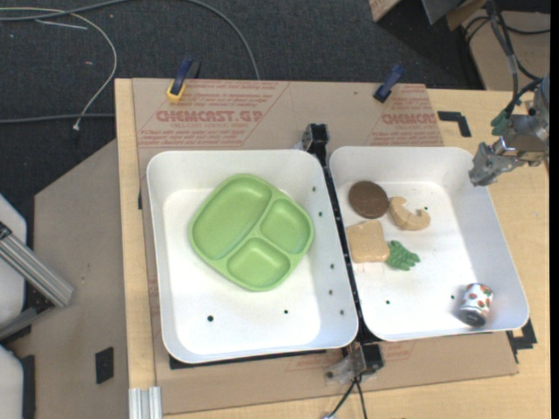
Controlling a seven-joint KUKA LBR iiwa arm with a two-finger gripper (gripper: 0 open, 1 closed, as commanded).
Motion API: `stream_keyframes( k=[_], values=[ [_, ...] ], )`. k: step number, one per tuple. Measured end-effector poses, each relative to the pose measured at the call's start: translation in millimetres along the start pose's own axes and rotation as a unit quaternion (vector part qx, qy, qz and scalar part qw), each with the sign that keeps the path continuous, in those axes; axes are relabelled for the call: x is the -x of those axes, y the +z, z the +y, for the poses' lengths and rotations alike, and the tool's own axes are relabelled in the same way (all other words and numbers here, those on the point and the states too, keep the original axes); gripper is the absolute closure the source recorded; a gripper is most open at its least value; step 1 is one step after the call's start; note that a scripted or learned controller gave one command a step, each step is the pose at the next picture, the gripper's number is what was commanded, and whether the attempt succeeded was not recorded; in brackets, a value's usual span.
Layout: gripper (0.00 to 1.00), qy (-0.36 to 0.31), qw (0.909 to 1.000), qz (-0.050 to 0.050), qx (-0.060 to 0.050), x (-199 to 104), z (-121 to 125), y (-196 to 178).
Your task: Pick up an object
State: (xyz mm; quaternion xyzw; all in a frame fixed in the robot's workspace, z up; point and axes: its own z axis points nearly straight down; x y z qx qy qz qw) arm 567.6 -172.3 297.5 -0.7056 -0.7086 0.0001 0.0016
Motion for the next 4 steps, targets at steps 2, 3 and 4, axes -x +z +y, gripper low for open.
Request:
stream_keyframes(
  k=[2, 3, 4],
  values=[
    [1.00, 0.000, 1.0000, 0.000, 0.000, -106.1, -22.5, 18.2],
    [1.00, -0.001, 1.0000, 0.000, -0.001, -153.9, -35.3, 20.5],
    [1.00, 0.000, 1.0000, 0.000, -0.001, -202.8, -43.8, 26.6]
  ],
)
